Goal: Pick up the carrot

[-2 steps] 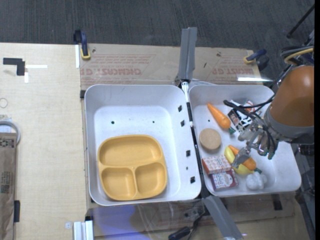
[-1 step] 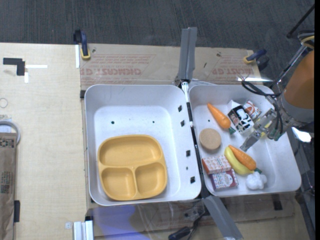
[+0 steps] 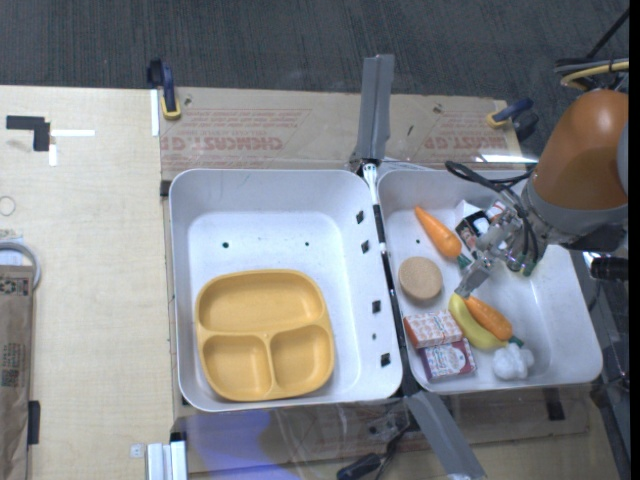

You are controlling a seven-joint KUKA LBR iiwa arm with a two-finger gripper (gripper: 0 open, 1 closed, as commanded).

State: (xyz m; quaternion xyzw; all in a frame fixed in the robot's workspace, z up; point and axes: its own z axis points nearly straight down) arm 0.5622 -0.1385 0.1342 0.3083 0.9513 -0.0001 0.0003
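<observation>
Reaching in from the right, the grey arm with its orange band [image 3: 592, 148] hangs over the right-hand shallow white plastic bin [image 3: 560, 368], and its 2-finger gripper [image 3: 478, 268] sits low over that bin's middle. Whether the tool is open or closed cannot be told at this angle; nothing is clearly seen in it.

Well to the gripper's left lies the left-hand shallow white bin [image 3: 260, 208], bearing a yellow 3-compartment plastic tray [image 3: 265, 333].

Just left of the gripper and slightly above it lies the long orange carrot [image 3: 438, 233], tilted, its thin end pointing up-left. It lies close beside the tool, though contact cannot be judged. Lower left of the gripper rests a round tan disc like a biscuit [image 3: 421, 279]. Directly below it, a yellow banana [image 3: 470, 324] lies under a second, stubbier orange carrot-like piece [image 3: 489, 318]. Further below-left sit 2 small red-and-white cartons [image 3: 440, 345], and below-right a small white lumpy object [image 3: 512, 363].
</observation>
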